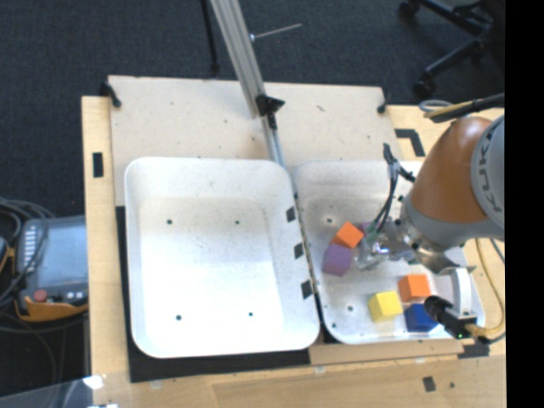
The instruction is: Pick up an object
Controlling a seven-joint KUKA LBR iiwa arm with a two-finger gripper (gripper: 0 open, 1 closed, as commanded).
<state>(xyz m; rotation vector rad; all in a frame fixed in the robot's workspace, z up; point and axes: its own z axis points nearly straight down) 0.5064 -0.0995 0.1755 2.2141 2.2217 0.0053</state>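
Grey metal gripper [371, 254] hung low in the right-hand shallow white bin [340, 185], just beside the purple block [337, 260] and the orange cube [348, 235]; its jaws' spread could not be told, perhaps hidden by glare. A yellow cube [384, 305] lay nearby.

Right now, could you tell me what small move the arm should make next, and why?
Probably a short move left and down onto the purple block. The gripper sits just right of it, beside the orange block, in the right bin, and nothing shows in its grasp.
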